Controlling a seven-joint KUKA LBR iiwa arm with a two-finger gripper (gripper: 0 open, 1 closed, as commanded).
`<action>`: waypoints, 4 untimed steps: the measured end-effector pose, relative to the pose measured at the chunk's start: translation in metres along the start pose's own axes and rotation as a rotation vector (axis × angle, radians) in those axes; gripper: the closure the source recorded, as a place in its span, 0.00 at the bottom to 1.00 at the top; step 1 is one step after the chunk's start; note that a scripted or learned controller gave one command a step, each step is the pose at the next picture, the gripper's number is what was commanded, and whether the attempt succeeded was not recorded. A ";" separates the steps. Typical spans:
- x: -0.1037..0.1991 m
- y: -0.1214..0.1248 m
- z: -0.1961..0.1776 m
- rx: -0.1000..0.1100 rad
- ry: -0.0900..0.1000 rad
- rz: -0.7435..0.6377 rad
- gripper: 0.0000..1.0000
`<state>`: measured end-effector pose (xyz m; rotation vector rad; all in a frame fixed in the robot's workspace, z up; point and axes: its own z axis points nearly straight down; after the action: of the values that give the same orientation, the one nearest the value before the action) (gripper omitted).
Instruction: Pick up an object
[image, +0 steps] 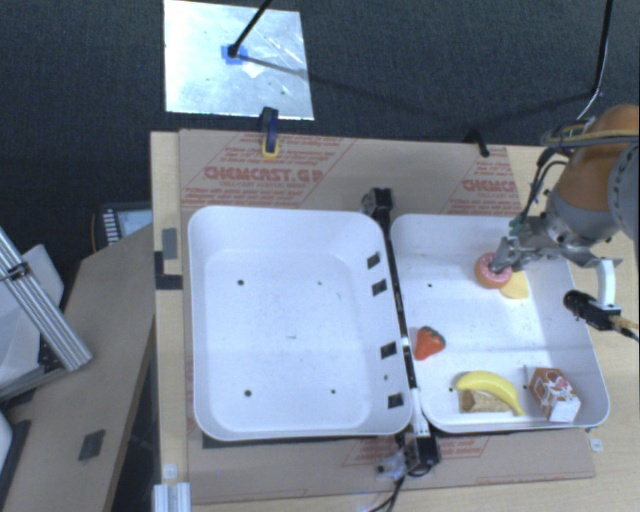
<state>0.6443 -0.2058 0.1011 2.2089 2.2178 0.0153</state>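
The end effector (503, 257) hangs low over the far part of the right bin (455, 240), right above a pink ring-shaped object (489, 271) that lies touching a pale yellow piece (516, 287); whether it is released or clenched cannot be told from this slanted look. Nearer the front of the same bin lie a red strawberry-like object (429, 342) by the inner wall, a yellow banana (489, 386) resting on a brown slice (480, 401), and a small red-and-white box (553, 392) in the corner. The left bin (290, 320) sits beside it on the desk (330, 165).
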 end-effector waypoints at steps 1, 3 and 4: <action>0.000 0.001 -0.011 -0.003 -0.001 -0.002 1.00; 0.021 -0.030 0.005 0.005 -0.002 -0.001 1.00; 0.021 -0.031 -0.005 0.005 -0.002 0.000 1.00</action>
<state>0.6134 -0.1851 0.1054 2.2101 2.2192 0.0078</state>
